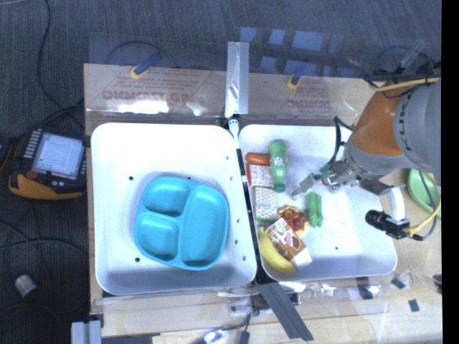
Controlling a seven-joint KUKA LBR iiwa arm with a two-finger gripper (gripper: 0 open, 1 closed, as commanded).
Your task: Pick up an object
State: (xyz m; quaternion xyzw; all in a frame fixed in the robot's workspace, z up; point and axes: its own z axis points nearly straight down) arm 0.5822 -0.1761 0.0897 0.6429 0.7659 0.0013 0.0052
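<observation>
My gripper [315,180] hangs over the middle of the right bin [358,249], just above and slightly right of a small green pickle-like piece [314,210]. Nothing shows in its grasp. A green bottle [277,165] lies left of the gripper, with a red item [257,159] beside it. Along the bin's left wall lie a printed carton [264,201], a small red and orange toy [293,220], a snack packet [290,243] and a yellow banana [275,255].
The left bin [115,163] holds a blue divided plate [183,221]. The arm's orange band [379,127] and grey body cover the right bin's far right corner. A black cable plug [384,221] hangs near the right rim. A handheld controller [50,162] lies off the bench at left.
</observation>
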